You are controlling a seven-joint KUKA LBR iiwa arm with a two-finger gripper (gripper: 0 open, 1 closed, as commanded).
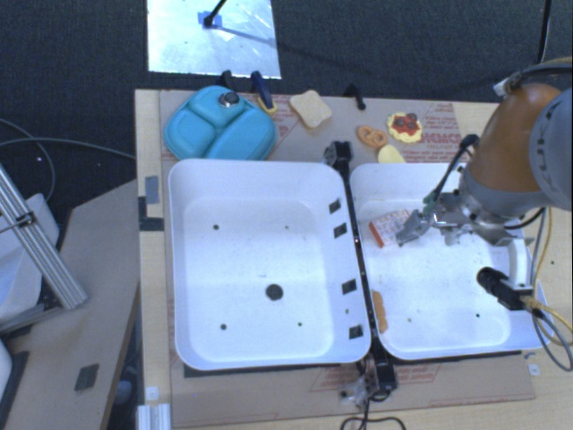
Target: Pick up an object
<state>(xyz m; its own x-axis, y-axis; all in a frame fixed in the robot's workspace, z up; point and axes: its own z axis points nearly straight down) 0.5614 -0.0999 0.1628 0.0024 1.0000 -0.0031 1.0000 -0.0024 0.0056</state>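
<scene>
Small red-and-white packet (388, 227) lying flat, right bin's upper-left area, near dividing wall.

Brightness: even and fairly bright over the bench (295, 392); the dark carpet around it reads as almost black.
Source: diffuse overhead light, with no single hard beam to be made out.
Glare: the silvery sheet (213, 25) at the top edge is washed pale; the floor of the left bin (260, 267), well off to the left of the jaws, is nearly blown out to plain white.
Shadows: soft and short; a faint grey one lies on the right bin (448, 321) just beneath the gripper (414, 229).
Sharpness: modest; the print on the small red-and-white packet (387, 227) beside the jaws cannot be read.
Blur: the arm's orange band (510, 146) looks slightly soft.
Noise: fine grain in the dark carpet.
</scene>
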